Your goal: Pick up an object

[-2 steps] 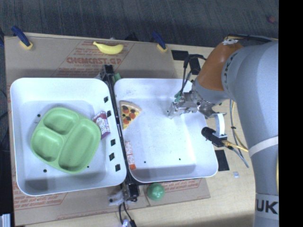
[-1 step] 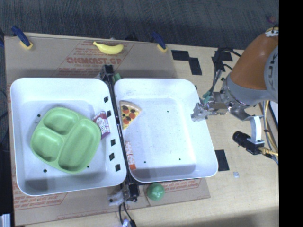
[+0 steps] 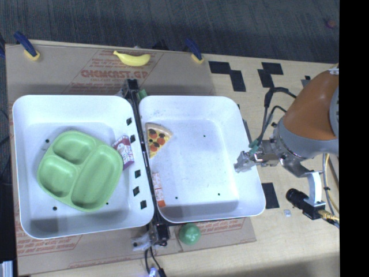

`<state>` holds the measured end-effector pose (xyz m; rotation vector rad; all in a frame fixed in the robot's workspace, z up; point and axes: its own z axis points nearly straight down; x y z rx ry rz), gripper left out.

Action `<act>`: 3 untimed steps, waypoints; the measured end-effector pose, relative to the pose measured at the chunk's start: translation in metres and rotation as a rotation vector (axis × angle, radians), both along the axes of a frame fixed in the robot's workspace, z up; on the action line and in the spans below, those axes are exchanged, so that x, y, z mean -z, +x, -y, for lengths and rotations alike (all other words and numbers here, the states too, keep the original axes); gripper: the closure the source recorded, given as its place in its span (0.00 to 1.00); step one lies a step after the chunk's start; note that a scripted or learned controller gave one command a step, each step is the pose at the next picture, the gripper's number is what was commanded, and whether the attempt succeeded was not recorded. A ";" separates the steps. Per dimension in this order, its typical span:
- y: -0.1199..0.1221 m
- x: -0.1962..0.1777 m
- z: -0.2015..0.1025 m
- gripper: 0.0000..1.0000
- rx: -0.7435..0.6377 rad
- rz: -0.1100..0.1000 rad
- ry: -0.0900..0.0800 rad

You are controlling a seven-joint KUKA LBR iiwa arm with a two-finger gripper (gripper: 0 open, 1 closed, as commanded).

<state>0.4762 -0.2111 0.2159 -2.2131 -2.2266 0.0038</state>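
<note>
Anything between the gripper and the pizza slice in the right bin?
Nothing visible. The gripper sits at the right bin's right wall; the pizza slice lies by the left wall, near the back. Bare white floor runs between them. The nearest other thing is a small packet on the left rim, off that line.

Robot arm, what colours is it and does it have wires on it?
The arm is grey with a big rounded orange band above the wrist. Thin dark cables loop along it. At its tip sits a small metal-grey gripper with a green spot.
</note>
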 end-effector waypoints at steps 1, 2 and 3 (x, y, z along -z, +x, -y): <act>0.001 -0.019 0.000 1.00 0.001 0.005 -0.001; 0.017 -0.002 0.000 1.00 -0.001 0.002 -0.002; 0.017 -0.002 0.000 0.00 0.000 0.003 -0.002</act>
